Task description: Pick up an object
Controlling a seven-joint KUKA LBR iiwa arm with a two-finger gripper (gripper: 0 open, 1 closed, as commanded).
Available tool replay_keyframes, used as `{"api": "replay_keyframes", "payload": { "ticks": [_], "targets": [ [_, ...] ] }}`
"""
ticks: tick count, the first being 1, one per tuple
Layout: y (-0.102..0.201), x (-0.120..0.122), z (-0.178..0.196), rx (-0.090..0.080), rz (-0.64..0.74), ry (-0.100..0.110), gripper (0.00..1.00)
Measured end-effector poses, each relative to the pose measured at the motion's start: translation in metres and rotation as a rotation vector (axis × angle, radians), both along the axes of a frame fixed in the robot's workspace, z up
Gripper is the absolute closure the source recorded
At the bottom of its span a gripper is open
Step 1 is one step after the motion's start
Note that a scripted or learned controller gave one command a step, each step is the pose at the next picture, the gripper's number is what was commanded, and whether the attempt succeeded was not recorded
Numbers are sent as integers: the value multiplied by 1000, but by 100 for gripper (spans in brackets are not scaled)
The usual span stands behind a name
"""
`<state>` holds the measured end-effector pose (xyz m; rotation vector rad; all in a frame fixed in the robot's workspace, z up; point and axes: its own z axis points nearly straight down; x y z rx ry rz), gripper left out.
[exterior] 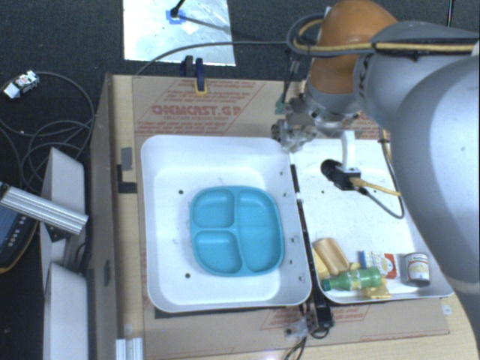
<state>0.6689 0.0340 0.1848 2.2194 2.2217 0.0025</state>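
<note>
**Objects wait at the near edge of the right bin**

Objects for picking cluster along the near rim of the right bin (390, 201): a green bottle (352, 280) lying on its side, a tan cylinder (330, 255) just beside it, a small flat packet (377, 262) with red and blue print, and a small jar (416, 268) standing near the corner. The bottle looks light and smooth, likely to roll or slip, so a pinch across its body seems wisest. The jar appears stiff and compact, an easy target from above. The packet lies flat and thin, probably hard to get under.

The gripper (294, 135) hangs over the far end of the divide between the bins, well apart from the cluster; whether it is released or clenched cannot be told from this angle, and nothing is seen in it. The left bin (169, 171) holds a blue divided plate (236, 229).

Red lettering on the cardboard (217, 100) behind the bins reads roughly "CHEMCAST GP". The packet's print is too small to read.
</note>
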Motion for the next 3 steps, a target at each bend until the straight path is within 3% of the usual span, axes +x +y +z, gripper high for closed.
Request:
{"api": "replay_keyframes", "payload": {
  "ticks": [3],
  "targets": [
    [0, 0, 0, -1, 0, 0, 100]
  ]
}}
